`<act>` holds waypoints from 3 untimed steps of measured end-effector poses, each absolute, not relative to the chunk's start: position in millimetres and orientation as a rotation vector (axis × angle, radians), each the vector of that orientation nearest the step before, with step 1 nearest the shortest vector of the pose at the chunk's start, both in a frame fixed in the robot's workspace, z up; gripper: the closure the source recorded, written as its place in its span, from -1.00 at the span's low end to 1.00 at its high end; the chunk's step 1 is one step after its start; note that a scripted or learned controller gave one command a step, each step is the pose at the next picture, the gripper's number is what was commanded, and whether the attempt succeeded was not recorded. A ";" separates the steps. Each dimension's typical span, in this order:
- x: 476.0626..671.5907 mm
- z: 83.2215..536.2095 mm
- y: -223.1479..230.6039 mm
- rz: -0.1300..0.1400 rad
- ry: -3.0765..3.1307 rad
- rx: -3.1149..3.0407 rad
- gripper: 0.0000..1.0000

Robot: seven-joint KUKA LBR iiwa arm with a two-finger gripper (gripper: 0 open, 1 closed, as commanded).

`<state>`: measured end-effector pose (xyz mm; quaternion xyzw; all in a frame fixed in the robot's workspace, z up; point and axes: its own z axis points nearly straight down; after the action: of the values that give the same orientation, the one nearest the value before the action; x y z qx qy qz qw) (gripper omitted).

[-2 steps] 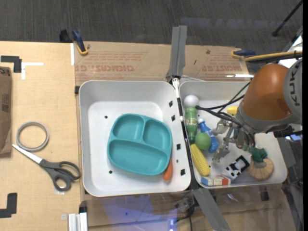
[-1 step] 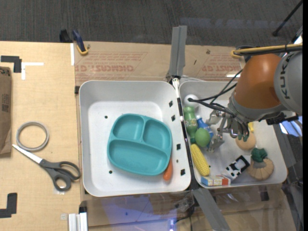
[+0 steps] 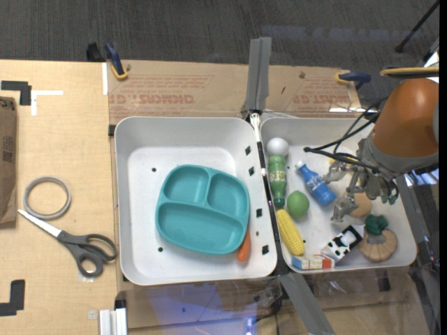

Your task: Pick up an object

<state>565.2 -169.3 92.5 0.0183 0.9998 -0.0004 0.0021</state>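
Start at the near rim of the right-hand white bin (image 3: 412,253), around its six o'clock: a small red-and-white carton (image 3: 312,262) and a black-and-white cow toy (image 3: 344,243) lie there, with a tan wooden disc topped by a dark green knob (image 3: 378,241) at five o'clock. Your gripper (image 3: 347,206) hangs just above these, near the bin's centre — whether its fingers are spread or closed, I cannot tell, and nothing is visibly held. You'd do best lowering straight onto whatever lies beneath. Farther off, a yellow corn cob (image 3: 290,232), green ball (image 3: 298,204), blue bottle (image 3: 316,184) and green bottle with a white cap (image 3: 278,169) crowd nine to eleven o'clock — avoid nudging them.
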 end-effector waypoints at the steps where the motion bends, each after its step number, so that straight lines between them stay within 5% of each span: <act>1: 579.2 92.2 -104.1 0.001 3.138 0.056 -1.00; 2: 574.3 92.5 -93.2 -0.001 3.139 0.037 -1.00; 3: 546.8 92.0 -100.9 0.001 3.137 0.154 -1.00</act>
<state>546.8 -100.9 92.0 0.0491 0.9988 0.0002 0.0005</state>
